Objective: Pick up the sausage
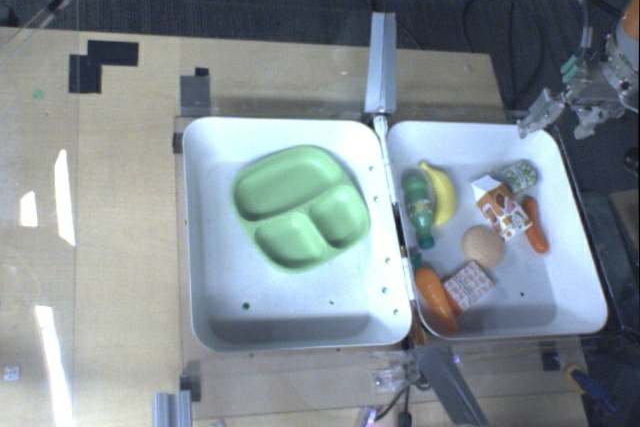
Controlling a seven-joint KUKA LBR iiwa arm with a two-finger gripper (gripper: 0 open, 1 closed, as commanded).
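Note:
The sausage [537, 225] is a short reddish-orange link lying near the right wall of the right bin [575, 315], just right of an orange-and-white carton [503, 211]. My gripper [560, 120] hovers over the far right corner of that bin, well behind the sausage and apart from it. It is open, its two grey fingers [531, 115] spread wide with nothing between them.
The right bin also holds a banana [441, 191], a green bottle [419, 211], a small can [520, 177], a tan round item [482, 246], a red-and-white box [468, 285] and an orange carrot [436, 298]. A green divided plate [300, 206] lies in the left bin [215, 315].

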